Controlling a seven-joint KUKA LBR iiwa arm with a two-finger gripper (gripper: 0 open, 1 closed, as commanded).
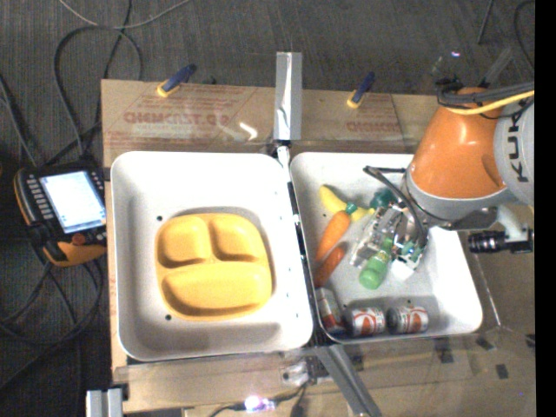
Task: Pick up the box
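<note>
A small white and teal box (407,252) lies in the right bin (465,307), just right of a green bottle (373,271). My gripper (385,231) hangs low over the middle of this bin, directly up and left of the box and close above the bottle. The grey arm with its orange band (456,159) reaches in from the right and hides the bin's upper right part. Nothing is visibly lifted off the bin floor.
An orange carrot (332,234) and a yellow fruit (332,199) lie left of the gripper. Three cans (366,321) line the right bin's front wall. The left bin (130,233) holds a yellow divided plate (214,262). A teach pendant (68,202) rests at far left.
</note>
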